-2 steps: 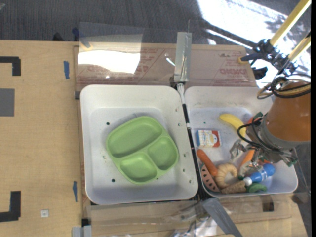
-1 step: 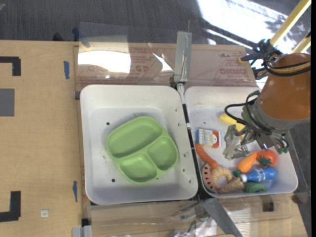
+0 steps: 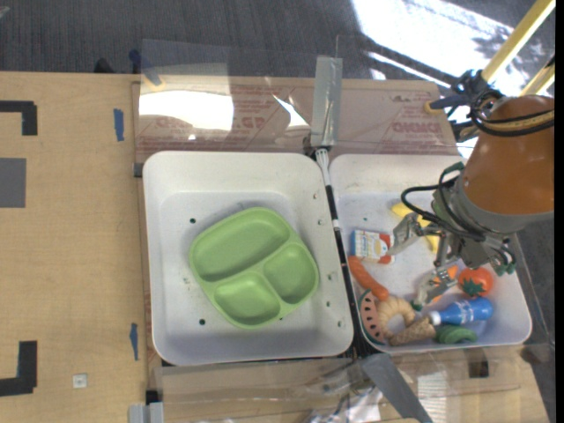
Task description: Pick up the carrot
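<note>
carrot (image 3: 368, 278): right bin (image 3: 520, 324), left side, lying aslant, free | gripper (image 3: 429, 258): just right of carrot, fingers spread, pinching nothing | nearby: carton (image 3: 371, 244) above carrot, bread (image 3: 401, 310) below it, bottle (image 3: 460, 310), tomato (image 3: 477, 281) | left bin (image 3: 167, 263): green plate (image 3: 254, 266)

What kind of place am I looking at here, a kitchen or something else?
Probably a robot test bench in a lab, not a kitchen: two white bins on a cardboard-topped bench, toy food such as a carrot in one, and a green divided plate in the other.
</note>
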Controlling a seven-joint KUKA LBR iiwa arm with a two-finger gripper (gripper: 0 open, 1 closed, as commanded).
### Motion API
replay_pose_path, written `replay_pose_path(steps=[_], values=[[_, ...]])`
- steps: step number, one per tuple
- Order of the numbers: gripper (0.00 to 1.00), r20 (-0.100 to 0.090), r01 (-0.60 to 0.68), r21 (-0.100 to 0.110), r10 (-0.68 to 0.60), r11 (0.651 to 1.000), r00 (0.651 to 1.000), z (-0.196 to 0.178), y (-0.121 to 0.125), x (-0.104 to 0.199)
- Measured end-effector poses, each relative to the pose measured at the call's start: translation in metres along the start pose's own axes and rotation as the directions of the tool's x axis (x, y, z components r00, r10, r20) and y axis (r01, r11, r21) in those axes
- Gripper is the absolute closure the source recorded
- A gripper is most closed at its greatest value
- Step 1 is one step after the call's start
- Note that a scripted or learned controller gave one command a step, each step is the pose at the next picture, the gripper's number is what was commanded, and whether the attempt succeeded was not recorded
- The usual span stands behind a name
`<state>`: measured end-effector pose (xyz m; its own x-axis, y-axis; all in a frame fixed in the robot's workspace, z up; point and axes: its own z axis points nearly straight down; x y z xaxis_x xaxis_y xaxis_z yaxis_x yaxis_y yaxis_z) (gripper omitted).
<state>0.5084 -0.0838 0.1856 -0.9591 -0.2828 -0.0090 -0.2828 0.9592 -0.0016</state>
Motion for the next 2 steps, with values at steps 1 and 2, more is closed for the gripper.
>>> replay_pose_path(steps=[1, 2], values=[[0.00, 0.007, 0.100, 0.006, -0.100, 0.995, 0.995, 0.083, -0.045, -0.049], [0.00, 0.027, 0.371, 0.028, -0.371, 0.928, 0.928, 0.085, -0.042, 0.008]])
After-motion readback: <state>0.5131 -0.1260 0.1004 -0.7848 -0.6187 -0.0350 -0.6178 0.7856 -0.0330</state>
